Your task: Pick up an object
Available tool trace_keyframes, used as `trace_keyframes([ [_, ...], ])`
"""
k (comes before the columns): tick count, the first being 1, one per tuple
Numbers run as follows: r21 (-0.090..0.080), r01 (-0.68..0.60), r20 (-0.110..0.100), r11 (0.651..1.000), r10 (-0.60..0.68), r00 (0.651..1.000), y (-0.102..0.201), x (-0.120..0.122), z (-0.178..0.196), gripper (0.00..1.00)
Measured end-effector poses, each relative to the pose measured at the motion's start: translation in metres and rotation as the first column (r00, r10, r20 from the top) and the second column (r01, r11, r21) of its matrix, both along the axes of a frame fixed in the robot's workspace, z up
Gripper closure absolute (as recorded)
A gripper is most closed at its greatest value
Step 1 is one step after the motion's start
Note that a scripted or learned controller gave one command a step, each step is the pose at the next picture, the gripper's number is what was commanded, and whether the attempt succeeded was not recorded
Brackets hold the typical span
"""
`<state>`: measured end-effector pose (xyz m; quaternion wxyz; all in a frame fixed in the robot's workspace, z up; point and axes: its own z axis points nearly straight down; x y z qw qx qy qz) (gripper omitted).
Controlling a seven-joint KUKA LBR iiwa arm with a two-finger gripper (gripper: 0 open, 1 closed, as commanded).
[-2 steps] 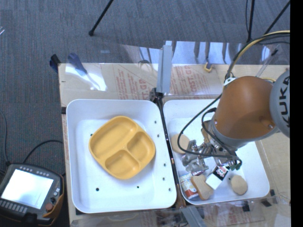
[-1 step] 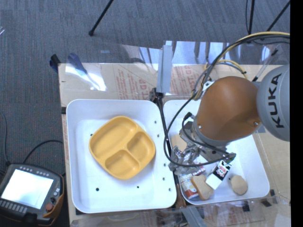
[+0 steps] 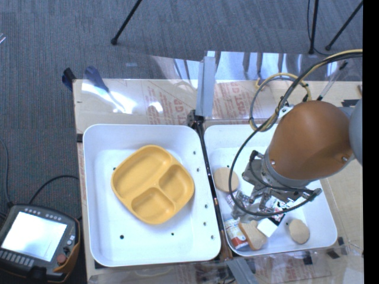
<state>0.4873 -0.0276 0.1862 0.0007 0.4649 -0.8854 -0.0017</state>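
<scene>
A yellow divided plate [image 3: 153,183] lies in the left bin [image 3: 98,158]. The right bin [image 3: 225,138] holds several small items: a tan round piece [image 3: 225,180] near its left wall, a tan toast-like piece [image 3: 255,234] at the front, a beige oval piece [image 3: 298,230] at the front right, and a small red-and-white packet [image 3: 236,234] in the front left corner. My arm's orange band [image 3: 310,139] hangs over the right bin, and the gripper [image 3: 260,205] reaches down among the items, with its fingers hidden by the wrist and cables.
A raised divider [image 3: 205,158] separates the two bins. Black and yellow cables [image 3: 266,105] loop over the right bin's back. A teach pendant [image 3: 37,238] lies on the floor at the lower left. Tripod legs [image 3: 131,12] stand behind the bench.
</scene>
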Motion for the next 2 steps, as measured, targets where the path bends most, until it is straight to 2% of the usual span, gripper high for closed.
trace_keyframes([
  [1, 0.002, -0.439, 0.003, 0.898, 0.439, 0.898, -0.0276, -0.0114, 0.0184, 1.0],
  [2, 0.007, -0.437, 0.002, 0.899, 0.437, 0.899, -0.0251, -0.0107, 0.0268, 1.0],
])
